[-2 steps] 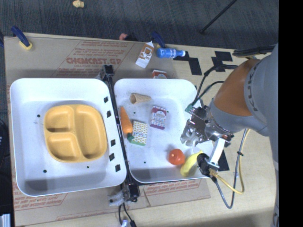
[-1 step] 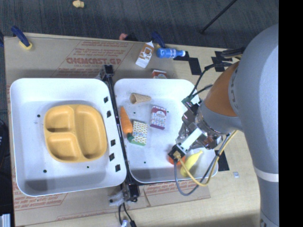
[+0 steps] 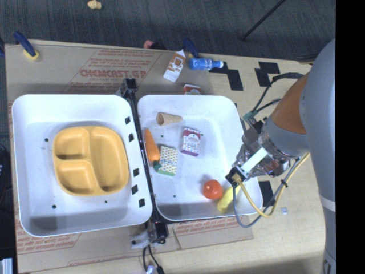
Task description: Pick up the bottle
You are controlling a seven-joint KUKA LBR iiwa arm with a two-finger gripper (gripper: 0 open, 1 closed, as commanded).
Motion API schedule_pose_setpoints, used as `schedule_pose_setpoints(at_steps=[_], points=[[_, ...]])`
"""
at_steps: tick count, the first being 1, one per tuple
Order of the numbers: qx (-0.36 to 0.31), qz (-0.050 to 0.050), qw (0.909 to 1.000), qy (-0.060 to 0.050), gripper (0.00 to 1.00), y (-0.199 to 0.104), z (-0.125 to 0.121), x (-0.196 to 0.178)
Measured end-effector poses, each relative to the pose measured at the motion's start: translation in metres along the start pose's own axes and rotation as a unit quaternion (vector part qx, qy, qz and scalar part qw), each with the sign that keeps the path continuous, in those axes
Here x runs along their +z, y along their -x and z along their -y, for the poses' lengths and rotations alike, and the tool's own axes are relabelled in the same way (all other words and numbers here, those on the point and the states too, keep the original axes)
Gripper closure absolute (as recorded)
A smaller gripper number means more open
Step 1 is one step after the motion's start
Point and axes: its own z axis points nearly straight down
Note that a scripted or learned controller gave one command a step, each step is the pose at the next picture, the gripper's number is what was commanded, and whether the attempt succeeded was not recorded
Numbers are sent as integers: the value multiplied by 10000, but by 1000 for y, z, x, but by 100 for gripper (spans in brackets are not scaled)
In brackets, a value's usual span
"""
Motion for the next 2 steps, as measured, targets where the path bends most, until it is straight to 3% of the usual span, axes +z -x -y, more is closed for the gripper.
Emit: schedule_pose_setpoints(at_steps=[1,2], points=[[1200,-1,9928,4,100,-4,6,-9],[1044,2,9945,-9,100,-10,18,-6]])
